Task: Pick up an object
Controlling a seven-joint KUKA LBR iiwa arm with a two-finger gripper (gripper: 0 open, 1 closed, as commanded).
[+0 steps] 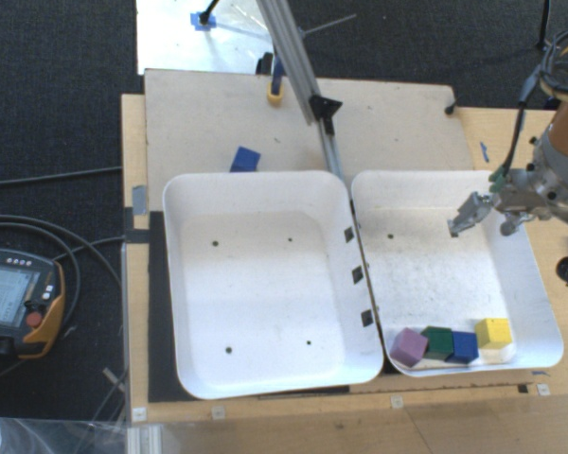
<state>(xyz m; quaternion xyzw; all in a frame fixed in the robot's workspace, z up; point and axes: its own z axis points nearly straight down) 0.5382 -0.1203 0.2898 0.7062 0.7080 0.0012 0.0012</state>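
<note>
My tool (466, 216) hangs over the right bin (540, 282), in its far half and toward my side, pointing left across the white floor. I cannot tell from this slanted view how it is set, and I see nothing in its grasp. The things I could pick lie well apart from it, crowded along the near wall of the same bin: a purple block (409, 346) at the left end of the row, a green block (438, 340) just beside it, a blue block (464, 347) touching the green one, and a yellow block (493, 333) at the right end, sitting over something white that I cannot make out. All four lie nearer the camera than my tool, with a bare stretch of speckled bin floor between us. The left bin (185, 282) sits beside the right one, their rims meeting down the middle. Beyond the bins, on the worktop (388, 121), a small blue piece (245, 160) lies near the far left corner of the left bin.
</note>
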